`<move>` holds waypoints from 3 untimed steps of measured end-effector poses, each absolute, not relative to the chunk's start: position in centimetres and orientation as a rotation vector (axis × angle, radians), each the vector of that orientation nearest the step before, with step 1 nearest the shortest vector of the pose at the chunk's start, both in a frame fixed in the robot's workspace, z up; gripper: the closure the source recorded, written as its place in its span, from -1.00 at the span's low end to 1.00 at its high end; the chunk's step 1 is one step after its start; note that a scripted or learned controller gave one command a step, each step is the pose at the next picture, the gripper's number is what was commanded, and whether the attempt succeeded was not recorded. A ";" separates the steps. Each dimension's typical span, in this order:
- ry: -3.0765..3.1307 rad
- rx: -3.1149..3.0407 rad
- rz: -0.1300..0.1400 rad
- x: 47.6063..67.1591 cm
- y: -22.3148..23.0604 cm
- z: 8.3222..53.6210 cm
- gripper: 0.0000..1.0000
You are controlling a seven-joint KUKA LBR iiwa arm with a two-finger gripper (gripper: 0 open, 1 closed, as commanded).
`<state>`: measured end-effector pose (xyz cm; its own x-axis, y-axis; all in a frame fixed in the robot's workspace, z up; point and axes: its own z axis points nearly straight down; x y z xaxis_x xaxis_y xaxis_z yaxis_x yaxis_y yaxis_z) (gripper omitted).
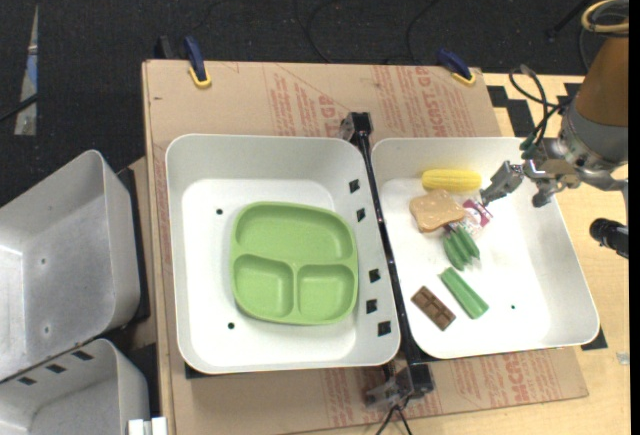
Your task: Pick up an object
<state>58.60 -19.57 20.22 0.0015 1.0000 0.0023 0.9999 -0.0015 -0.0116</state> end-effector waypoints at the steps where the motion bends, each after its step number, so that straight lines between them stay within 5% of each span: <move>1: -2.223 -2.220 0.000 58.9 -19.5 20.9 -1.00; 3: -2.220 -2.226 -0.002 58.3 -20.2 10.0 -1.00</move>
